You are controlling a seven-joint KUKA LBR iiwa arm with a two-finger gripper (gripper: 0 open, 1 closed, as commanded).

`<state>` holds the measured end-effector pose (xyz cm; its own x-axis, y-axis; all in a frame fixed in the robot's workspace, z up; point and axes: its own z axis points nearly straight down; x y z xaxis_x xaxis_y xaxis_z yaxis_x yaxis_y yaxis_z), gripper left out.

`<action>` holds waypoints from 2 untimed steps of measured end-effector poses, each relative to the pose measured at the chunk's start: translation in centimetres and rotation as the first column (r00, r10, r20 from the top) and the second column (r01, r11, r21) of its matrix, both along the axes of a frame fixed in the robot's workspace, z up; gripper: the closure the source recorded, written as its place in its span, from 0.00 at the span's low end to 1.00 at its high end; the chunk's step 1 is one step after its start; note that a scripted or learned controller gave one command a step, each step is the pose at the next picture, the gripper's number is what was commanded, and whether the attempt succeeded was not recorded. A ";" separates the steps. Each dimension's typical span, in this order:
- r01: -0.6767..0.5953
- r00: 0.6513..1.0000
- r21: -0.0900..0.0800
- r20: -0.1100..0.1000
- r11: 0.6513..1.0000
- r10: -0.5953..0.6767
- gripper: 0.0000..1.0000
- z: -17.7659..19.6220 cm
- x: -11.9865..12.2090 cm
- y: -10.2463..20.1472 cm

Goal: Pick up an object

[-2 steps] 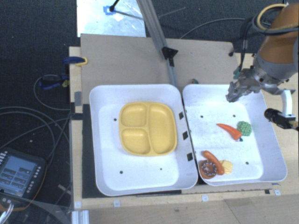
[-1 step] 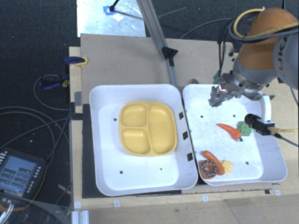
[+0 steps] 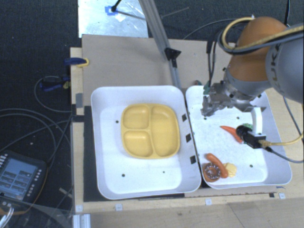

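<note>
My gripper point(image 3: 207, 111) hangs over the far left part of the right bin point(image 3: 275, 175), close to the bin's left wall. Nothing shows under its tip. An orange carrot with a green top point(image 3: 230, 131) lies to the right of the gripper and a little nearer the front. At the front of the same bin, a red sausage point(image 3: 216, 161), a brown donut point(image 3: 211, 173) and a small pale yellow piece point(image 3: 231, 169) lie bunched together.
The left bin point(image 3: 107, 175) holds a yellow divided plate point(image 3: 151, 130). A slanted metal pole point(image 3: 156, 23) crosses the bench behind the bins. Cables and a control pendant point(image 3: 16, 172) lie on the floor to the left.
</note>
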<state>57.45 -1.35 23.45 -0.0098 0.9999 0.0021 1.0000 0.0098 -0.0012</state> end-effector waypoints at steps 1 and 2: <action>-0.002 1.000 0.001 -0.001 1.000 0.002 1.00 -0.3 -2.8 5.3; -0.001 1.000 0.000 -0.001 1.000 0.001 1.00 -1.0 -5.0 10.0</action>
